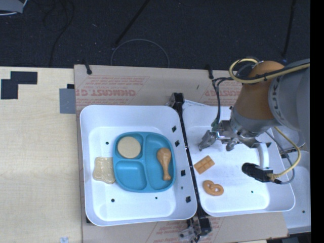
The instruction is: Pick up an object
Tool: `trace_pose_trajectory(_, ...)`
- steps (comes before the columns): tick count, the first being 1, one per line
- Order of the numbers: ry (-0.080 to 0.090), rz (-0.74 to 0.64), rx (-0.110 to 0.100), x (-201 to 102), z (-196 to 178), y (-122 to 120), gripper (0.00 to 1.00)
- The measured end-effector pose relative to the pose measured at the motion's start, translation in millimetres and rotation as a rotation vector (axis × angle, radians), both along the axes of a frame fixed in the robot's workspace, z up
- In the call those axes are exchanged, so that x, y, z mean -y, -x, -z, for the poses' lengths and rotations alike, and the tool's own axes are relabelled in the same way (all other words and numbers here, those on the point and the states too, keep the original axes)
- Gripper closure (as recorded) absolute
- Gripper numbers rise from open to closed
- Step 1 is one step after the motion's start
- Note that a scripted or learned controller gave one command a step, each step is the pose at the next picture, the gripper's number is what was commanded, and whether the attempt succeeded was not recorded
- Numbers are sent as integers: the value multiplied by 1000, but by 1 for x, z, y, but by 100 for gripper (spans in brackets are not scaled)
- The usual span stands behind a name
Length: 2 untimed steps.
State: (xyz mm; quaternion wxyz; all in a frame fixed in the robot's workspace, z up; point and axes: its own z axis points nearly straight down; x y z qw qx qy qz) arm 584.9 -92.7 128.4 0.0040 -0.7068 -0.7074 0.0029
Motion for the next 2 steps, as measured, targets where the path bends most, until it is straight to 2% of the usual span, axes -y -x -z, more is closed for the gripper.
trace_pose_trajectory(1, 1, 1, 4, -1, 43, 1, 0)
trace_pose_trajectory(2, 0, 6, 5, 0, 31, 0, 100)
